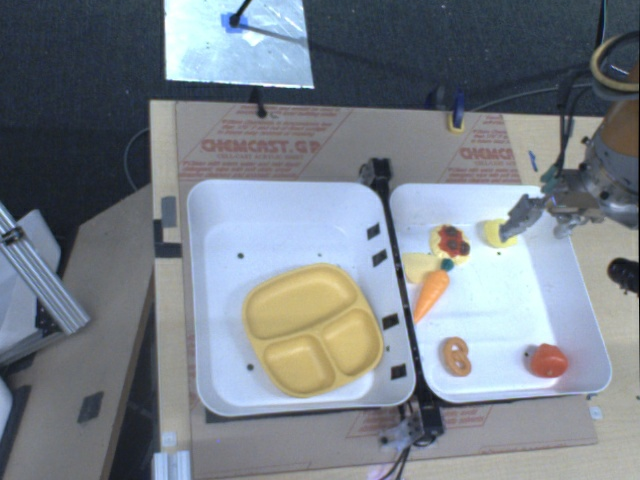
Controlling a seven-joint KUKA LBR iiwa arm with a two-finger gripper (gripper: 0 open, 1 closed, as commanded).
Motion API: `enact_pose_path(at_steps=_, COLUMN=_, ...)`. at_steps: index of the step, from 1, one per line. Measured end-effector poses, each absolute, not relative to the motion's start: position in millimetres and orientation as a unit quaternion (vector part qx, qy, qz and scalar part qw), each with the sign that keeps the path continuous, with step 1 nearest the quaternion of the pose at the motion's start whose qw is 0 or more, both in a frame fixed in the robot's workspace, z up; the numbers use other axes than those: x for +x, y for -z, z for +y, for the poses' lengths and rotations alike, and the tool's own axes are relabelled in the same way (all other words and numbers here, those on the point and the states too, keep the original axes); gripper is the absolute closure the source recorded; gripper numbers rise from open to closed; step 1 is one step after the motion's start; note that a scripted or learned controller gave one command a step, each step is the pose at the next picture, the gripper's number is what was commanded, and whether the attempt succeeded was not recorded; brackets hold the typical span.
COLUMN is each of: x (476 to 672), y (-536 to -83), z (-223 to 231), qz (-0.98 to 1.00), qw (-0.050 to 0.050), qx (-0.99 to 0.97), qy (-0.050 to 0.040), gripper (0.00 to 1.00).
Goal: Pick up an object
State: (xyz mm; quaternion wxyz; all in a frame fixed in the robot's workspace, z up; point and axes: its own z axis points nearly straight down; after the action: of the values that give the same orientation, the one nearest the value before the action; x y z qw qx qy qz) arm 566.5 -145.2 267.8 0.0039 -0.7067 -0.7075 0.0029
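Note:
The right bin [585, 318] holds several toy foods. An orange carrot [430, 293] lies by its left wall, under a pale yellow piece [418, 266]. A yellow and red item [450, 240] sits further back, with a small yellow piece [493, 233] near the back right. At the front are a brown pretzel [456, 356] and a red tomato-like toy [547, 361]. My gripper [541, 222] hangs over the bin's back right part, open, with nothing between its fingers. Its left finger [520, 214] is just above the small yellow piece.
The left bin [205, 268] holds a yellow divided plate [313, 328]. A black divider [392, 268] joins the two bins. Cables run behind the right bin near a blue clamp [457, 108]. A shiny sheet [238, 28] lies beyond the bench.

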Motion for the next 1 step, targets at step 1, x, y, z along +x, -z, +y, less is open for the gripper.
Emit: enact_pose_path(at_steps=1, x=568.5, y=-274.0, z=-144.8, qz=-0.708, qw=-0.001, qx=-0.706, qy=0.0004, gripper=0.00)
